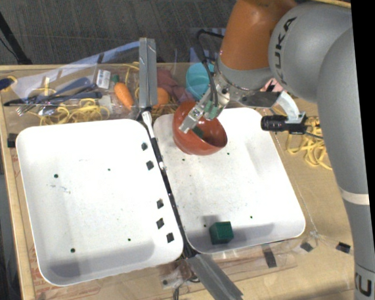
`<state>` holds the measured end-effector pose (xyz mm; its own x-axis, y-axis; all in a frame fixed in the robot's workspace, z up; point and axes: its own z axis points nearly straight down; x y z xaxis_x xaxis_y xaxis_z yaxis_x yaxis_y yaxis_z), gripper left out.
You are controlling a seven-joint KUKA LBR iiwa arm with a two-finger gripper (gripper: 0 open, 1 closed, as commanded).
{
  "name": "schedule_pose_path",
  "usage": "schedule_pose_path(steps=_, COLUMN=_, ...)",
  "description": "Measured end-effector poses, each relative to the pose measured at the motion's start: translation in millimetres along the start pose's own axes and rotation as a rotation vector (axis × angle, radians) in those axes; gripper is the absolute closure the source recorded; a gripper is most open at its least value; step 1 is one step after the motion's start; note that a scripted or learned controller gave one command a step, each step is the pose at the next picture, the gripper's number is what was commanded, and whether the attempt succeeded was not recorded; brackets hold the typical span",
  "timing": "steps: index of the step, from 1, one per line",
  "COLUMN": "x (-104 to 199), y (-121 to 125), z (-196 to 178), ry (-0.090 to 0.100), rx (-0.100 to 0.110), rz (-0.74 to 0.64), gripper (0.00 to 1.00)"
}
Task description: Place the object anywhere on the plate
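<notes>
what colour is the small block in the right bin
Dark green block, seen in the camera view near the front edge of the right bin.

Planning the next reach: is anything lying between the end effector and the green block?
Nothing visible. The end effector is at the red bowl at the right bin's far end; the green block sits near its front edge, with bare bin floor between them.

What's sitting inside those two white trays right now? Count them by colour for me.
Red: 1, the bowl at the far end of the right tray
Green: 1, the block at its near end
Total: 2
</notes>
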<state>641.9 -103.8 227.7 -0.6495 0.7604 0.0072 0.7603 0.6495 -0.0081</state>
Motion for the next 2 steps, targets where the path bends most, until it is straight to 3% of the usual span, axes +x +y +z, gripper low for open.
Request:
schedule_pose_path(steps=1, x=90, y=55, z=0, ry=-0.007, rx=-0.003, rz=-0.008, gripper=1.00)
schedule_pose_path(steps=2, x=203, y=53, z=7, ry=-0.004, rx=-0.005, rz=0.225, gripper=1.00)
